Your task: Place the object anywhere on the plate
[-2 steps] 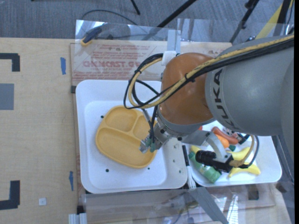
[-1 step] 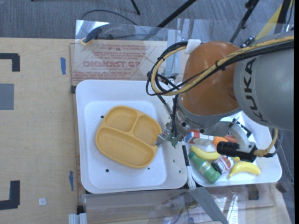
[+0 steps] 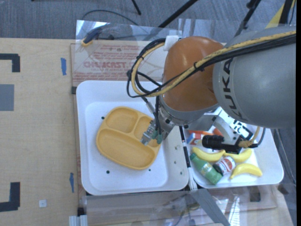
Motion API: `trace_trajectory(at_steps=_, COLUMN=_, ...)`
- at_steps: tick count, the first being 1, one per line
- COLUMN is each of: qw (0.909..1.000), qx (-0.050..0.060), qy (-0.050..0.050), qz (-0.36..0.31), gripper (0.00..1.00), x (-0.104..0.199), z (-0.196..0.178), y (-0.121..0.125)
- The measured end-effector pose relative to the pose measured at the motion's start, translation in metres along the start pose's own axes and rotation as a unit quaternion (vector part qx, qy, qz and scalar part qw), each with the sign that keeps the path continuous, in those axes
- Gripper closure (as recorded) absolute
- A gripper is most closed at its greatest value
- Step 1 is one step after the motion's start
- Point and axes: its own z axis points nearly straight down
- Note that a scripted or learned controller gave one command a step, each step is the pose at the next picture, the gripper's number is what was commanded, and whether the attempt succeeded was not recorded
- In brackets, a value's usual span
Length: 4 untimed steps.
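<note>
Over 1 yellow plate (image 3: 123,138), 1 claw (image 3: 153,136); nearby, 2 bananas (image 3: 246,171).

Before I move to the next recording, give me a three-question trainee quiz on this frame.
1. True or false: the yellow plate lies in the left bin.
2. Multiple choice: over which part of the plate is the gripper? A) its left edge B) its right edge C) its front rim
3. Fill in: two yellow ______ lie in the right bin, by a green bottle.

Key: 1 true. 2 B. 3 bananas.
</note>
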Motion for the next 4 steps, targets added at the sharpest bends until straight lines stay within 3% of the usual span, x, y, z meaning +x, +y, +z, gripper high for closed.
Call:
trace_trajectory(at_steps=1, qw=0.9965, qx=-0.001, qy=0.000, qz=-0.083, gripper=1.00, x=0.040, z=0.009, y=0.045)
trace_trajectory(at_steps=2, qw=0.9999, qx=0.002, qy=0.002, qz=0.010, gripper=1.00, x=0.035, z=0.092, y=0.068)
trace_trajectory(at_steps=3, qw=0.9991, qx=0.002, qy=0.002, qz=-0.042, gripper=1.00, x=0.006, z=0.076, y=-0.020)
trace_trajectory(at_steps=4, qw=1.0000, qx=0.001, qy=0.001, qz=0.000, gripper=1.00, x=-0.022, z=0.133, y=-0.010)
